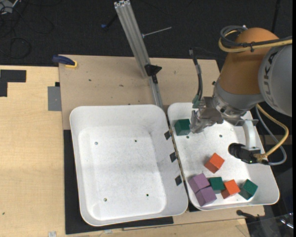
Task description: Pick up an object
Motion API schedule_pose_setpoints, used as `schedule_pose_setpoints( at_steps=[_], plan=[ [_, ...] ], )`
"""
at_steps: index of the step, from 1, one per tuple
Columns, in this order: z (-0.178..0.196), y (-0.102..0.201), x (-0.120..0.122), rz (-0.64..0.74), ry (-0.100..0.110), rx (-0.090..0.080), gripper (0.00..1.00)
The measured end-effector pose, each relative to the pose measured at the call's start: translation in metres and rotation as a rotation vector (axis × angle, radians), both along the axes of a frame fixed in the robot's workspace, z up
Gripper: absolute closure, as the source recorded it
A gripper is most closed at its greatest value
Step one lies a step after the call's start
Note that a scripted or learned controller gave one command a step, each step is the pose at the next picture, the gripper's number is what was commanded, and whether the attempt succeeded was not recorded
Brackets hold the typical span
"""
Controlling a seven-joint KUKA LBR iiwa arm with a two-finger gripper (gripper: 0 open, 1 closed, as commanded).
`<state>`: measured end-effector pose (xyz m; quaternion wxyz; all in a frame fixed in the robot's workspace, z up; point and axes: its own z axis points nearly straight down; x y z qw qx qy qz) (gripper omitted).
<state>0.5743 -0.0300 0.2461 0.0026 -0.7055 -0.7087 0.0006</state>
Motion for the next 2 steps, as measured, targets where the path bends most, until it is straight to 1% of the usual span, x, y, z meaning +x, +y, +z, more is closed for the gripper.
schedule_pose_setpoints(
  at_steps=[1,2],
  plan=[
    [0.003,0.05,0.002,0.0,-0.001,-0.001,1.0],
    [0.0,0.108,0.008,0.001,-0.002,-0.001,1.0]
  ],
)
